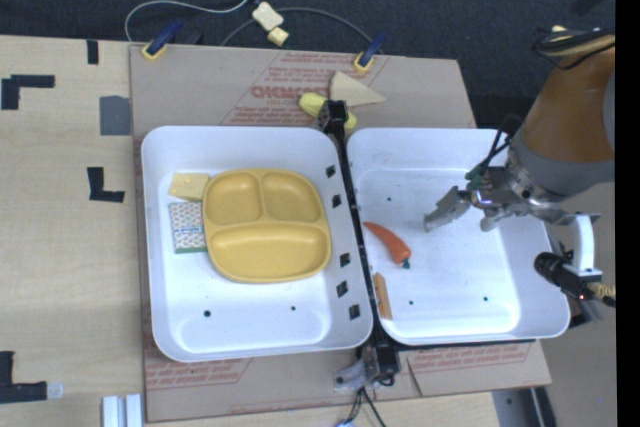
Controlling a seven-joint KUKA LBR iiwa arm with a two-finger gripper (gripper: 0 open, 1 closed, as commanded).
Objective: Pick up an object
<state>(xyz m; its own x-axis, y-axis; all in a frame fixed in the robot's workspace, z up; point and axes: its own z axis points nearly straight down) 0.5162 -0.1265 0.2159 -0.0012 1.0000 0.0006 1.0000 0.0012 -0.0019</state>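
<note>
An orange carrot-shaped toy [387, 242] lies in the right bin [450, 310], near its left wall. A thin brown stick [382, 296] rests lower down along that same wall. My gripper [466, 213] hangs over the right bin's upper middle, to the right of the carrot and apart from it. Its fingers [443, 212] are spread open and nothing sits between them. In the left bin [250, 330] a yellow divided plate [267, 224] lies flat, with a yellow sponge [187, 186] and a patterned card [186, 226] at its left side.
A black divider [348, 225] runs between the two bins. Behind the bins on the cardboard sit a yellow clip [318, 104] and a tan wedge [356, 90]. Cables cross the dark floor at the back. The arm's body [570, 130] stands over the right bin's right side.
</note>
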